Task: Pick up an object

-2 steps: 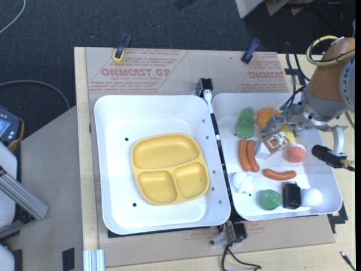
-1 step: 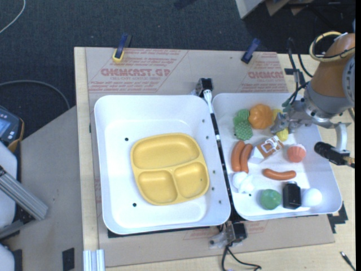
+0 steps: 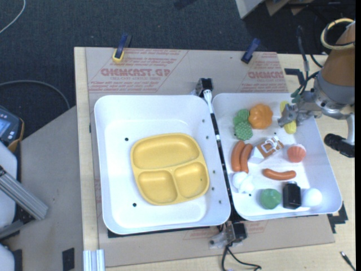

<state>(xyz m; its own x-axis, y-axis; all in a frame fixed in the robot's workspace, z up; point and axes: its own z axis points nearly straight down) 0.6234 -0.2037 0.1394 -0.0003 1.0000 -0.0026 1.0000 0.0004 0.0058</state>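
Nothing lifted yet: claw (image 3: 292, 116) low over right bin (image 3: 327, 168) by yellow toy (image 3: 290, 127); spread or pressed, cannot tell. Grasp and lift remain.

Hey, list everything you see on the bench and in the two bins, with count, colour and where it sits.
bins: 2, white, side by side on the bench, left bin, right bin
divided tray: 1, yellow, middle of the left bin
pumpkin toy: 1, orange, top of the right bin
leafy pieces: 2, green, left of the pumpkin toy
sausages: 2, orange-red, left side of the right bin
long sausage: 1, orange-red, lower middle
small box: 1, brown and white, centre
round fruit: 1, reddish, right of the small box
ball: 1, green, bottom
block: 1, black, right of the ball
clamps: 2, blue, top edge of the bench
gripper: 1, grey, over the right bin's top right corner
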